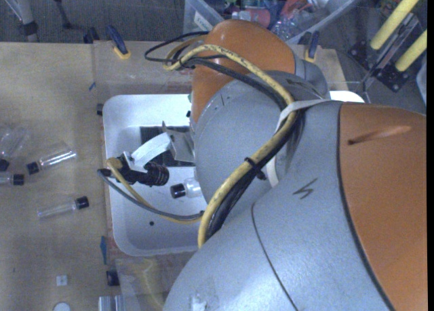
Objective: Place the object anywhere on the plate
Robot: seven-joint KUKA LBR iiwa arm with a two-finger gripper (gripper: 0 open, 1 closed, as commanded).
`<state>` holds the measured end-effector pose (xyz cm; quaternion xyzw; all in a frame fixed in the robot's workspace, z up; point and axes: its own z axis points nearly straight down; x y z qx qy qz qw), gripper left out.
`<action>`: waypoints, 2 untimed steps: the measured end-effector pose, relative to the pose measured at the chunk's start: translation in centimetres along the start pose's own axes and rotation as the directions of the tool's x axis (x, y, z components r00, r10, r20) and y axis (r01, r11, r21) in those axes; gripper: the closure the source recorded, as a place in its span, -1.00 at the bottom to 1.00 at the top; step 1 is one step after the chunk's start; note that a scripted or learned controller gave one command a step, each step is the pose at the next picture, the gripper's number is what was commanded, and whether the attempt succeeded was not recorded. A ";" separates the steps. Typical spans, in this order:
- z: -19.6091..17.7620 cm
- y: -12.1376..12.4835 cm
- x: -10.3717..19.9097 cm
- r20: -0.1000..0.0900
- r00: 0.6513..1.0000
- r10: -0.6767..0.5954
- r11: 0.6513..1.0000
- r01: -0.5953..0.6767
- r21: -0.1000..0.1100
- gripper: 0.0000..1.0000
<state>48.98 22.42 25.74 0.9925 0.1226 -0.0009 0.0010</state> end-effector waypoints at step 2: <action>5.3 3.5 14.3 -0.003 0.992 -0.126 0.992 0.126 0.001 1.00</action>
